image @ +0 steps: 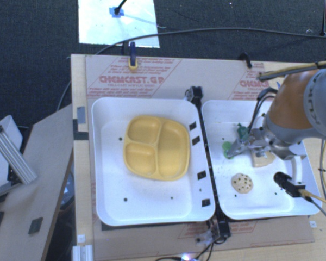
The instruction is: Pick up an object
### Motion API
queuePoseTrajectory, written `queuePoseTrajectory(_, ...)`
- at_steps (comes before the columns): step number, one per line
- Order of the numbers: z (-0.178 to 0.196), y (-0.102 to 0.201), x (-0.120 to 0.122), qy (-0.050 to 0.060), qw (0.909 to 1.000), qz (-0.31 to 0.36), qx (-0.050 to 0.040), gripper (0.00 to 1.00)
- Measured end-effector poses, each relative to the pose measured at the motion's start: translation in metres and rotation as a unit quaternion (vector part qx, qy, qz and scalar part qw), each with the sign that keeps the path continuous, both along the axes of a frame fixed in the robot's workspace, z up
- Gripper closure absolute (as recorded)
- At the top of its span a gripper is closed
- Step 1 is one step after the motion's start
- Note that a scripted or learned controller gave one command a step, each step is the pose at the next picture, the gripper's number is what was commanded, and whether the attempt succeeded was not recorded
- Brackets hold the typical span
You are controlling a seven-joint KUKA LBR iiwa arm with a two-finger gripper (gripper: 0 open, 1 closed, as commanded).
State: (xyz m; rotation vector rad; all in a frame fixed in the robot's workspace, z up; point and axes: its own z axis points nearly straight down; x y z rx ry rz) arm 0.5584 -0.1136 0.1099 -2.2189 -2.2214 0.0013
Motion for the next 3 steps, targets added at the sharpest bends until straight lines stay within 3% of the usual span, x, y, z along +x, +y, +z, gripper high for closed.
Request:
queuePoseTrajectory(1,-0.024,0.001,0.002,-0.003,1.0000,0.000,-0.0002,0.00)
queuePoseTrajectory(2,-0.014,0.000,0.002,-0.003,1.0000,-0.001,-0.0005,1.00)
queuePoseTrajectory(3,0.031,0.007,0.003,-0.003,1.0000,0.002,-0.0006,1.00)
